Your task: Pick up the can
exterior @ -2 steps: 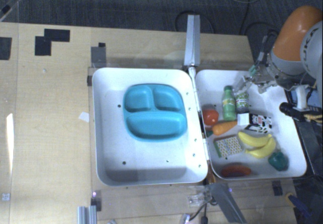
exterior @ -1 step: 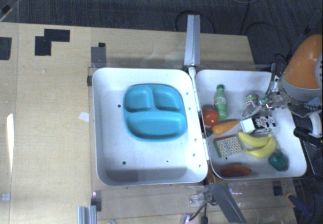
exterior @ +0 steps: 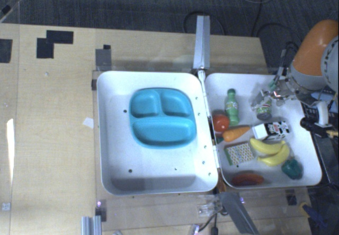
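Beside gripper (fingers unclear) in right bin: can, w/ bottle and bananas nearby.

Blue tray, green bottle, yellow bananas, orange carrot, white bins

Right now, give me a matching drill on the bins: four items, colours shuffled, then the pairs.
Items:
1. tray
2. bottle
3. bananas
4. carrot

Colours:
A. orange
B. blue
C. yellow
D. green

Pairs: 1-B, 2-D, 3-C, 4-A
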